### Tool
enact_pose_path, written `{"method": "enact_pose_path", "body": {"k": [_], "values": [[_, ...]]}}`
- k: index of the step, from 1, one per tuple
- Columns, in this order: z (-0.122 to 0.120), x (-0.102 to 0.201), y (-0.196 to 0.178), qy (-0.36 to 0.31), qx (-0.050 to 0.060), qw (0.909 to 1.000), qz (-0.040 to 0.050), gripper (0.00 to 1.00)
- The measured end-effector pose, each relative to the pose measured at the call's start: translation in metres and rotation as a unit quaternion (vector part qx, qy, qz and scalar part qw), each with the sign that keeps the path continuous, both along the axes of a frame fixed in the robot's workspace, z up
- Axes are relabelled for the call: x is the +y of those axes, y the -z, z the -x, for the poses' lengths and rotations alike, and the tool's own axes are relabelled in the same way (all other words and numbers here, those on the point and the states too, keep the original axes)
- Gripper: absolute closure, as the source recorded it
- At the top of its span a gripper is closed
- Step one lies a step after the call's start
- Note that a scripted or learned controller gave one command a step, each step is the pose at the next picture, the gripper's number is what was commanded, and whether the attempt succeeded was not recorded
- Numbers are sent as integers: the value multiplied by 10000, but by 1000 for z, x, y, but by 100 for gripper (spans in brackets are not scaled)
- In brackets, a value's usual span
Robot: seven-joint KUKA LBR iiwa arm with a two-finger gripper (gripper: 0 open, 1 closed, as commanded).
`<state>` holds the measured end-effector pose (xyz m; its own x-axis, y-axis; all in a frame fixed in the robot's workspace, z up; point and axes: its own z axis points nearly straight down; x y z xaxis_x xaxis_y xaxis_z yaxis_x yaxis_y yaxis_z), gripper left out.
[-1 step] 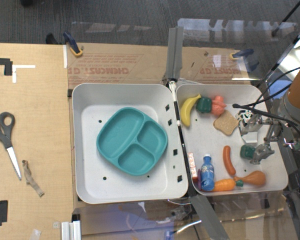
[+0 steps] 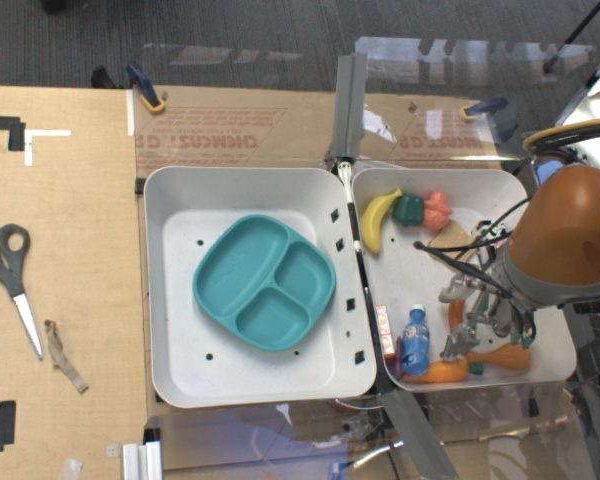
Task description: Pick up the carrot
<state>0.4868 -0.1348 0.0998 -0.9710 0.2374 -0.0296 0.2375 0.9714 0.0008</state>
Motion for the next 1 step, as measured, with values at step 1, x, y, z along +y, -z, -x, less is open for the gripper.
{"method": "enact_pose_path", "body": {"k": [1], "values": [[-1,37,0,-345,-23,9994,32,0]]}}
